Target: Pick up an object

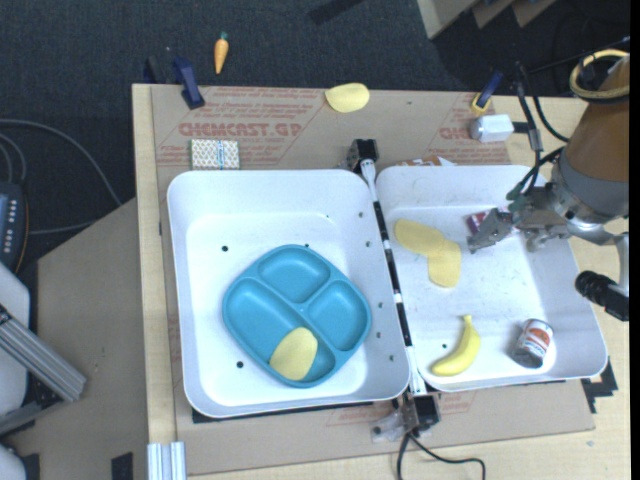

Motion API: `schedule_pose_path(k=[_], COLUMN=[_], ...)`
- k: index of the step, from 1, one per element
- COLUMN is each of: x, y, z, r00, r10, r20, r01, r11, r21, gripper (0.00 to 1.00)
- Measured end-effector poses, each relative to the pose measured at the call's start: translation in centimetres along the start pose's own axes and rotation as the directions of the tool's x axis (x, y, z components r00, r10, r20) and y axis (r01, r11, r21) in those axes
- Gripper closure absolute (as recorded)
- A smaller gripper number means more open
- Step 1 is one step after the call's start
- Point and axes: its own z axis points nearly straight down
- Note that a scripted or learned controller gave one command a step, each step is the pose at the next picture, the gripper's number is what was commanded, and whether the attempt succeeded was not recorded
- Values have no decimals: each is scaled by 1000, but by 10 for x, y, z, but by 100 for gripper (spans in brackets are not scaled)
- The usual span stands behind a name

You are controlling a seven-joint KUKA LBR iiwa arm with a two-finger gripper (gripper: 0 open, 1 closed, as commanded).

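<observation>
1. Gripper [487,232] of the grey arm hangs low over the upper part of the right bin [560,363], reaching in from the right; whether it is open or closed cannot be told from this angle, and nothing is seen held in it.
2. Two pale yellow flat pieces [430,250] lie overlapping on the bin floor just left of the gripper, near the divider between the bins.
3. A banana [458,348] rests near the right bin's front edge, with a small can [534,342] to its right.
4. In the left bin [200,268], a blue compartment plate [300,303] sits tilted, a yellow rounded piece [295,354] in its front compartment.
5. Outside the bins, a yellow item [347,97] lies on the board behind them, and a small carrot [221,53] on the dark floor beyond.
</observation>
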Motion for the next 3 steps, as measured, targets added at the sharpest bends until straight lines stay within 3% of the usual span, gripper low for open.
schedule_pose_path(k=[1, 2, 3], x=[37, 31, 47], y=[10, 37, 12], z=[49, 116, 117], r00=[1000, 1000, 1000], r10=[0, 0, 1], r20=[-1, 0, -1], r01=[0, 0, -1], r11=[1000, 1000, 1000], r21=[2, 2, 2], gripper=[0, 0, 0])
